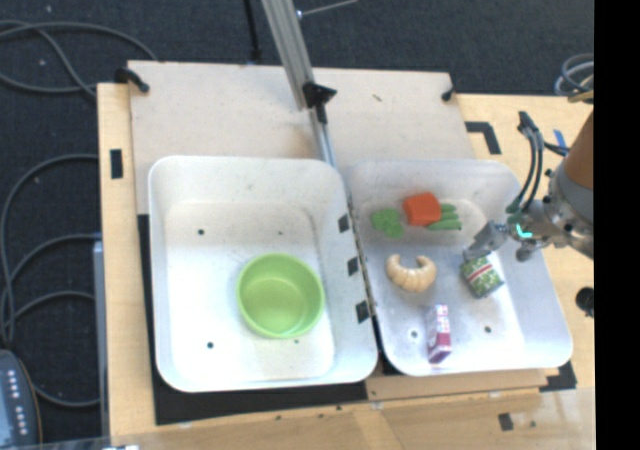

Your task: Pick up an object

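Green can [484, 276] lay in the right bin [545, 333], directly beneath your gripper [497, 241].

You could judge it light, rigid and a little slick, best pinched across its round sides; I couldn't tell how far the tool had spread. The croissant [412, 272] sat just beside it, the pink carton [439, 331] near, and the bin's right wall close.

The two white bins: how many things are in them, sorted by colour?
Green: 3, the bowl, the small green piece, the can
Orange and green: 1, the carrot toy
Tan: 1, the croissant
Pink: 1, the packet
Total: 6
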Robot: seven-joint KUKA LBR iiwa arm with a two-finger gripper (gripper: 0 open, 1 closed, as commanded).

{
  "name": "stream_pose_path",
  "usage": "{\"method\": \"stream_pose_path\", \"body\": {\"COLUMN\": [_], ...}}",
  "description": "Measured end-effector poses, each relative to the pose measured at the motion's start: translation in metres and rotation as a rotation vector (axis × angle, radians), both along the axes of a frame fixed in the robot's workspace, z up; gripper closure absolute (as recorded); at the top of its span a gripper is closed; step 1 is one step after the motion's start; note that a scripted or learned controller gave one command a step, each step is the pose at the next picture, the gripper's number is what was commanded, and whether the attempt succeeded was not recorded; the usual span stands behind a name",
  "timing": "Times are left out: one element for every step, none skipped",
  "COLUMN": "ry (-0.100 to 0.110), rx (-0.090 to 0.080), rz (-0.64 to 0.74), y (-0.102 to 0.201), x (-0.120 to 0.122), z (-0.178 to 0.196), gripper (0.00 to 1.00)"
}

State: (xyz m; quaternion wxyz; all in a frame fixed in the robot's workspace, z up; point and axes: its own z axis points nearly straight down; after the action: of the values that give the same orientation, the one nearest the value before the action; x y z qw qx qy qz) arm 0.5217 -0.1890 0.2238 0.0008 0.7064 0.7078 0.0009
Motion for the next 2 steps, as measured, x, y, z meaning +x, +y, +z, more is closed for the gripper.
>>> {"method": "stream_pose_path", "body": {"ry": [0.006,0.003], "rx": [-0.001,-0.002], "rz": [-0.003,-0.005], "y": [0.008,0.009], "x": [-0.003,0.006], "z": [-0.05,-0.104], "gripper": [0.0,0.0]}}
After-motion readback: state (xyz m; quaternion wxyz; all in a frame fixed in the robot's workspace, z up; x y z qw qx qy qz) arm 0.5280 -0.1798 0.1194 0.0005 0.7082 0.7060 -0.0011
